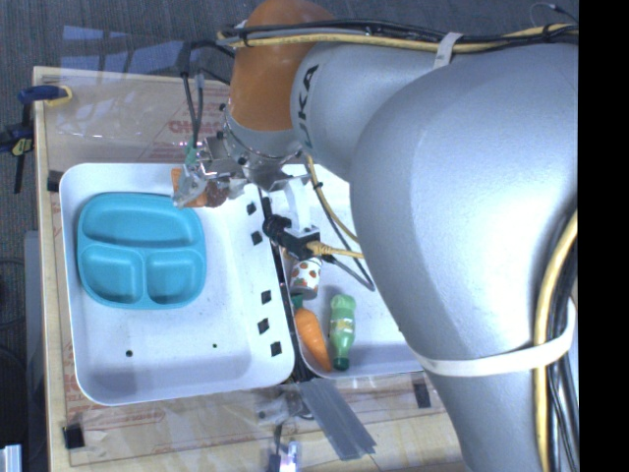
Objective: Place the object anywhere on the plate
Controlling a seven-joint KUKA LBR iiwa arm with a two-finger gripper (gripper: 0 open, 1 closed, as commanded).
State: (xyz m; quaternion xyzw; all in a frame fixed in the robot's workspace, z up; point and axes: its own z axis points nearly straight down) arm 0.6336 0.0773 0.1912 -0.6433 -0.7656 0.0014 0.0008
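The gripper (201, 180) hangs at the far edge of the left bin (147, 372), just beyond the blue plate (138, 249). A small orange-brown object (211, 195) sits between its fingers, pinched.

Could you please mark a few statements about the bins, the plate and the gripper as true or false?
1. The blue plate lies in the left bin. True.
2. The plate has three compartments. True.
3. A carrot lies on the plate. False: it lies in the right bin, beside a green bottle.
4. The gripper hovers over the right bin. False: it is at the left bin's far edge, just beyond the plate.
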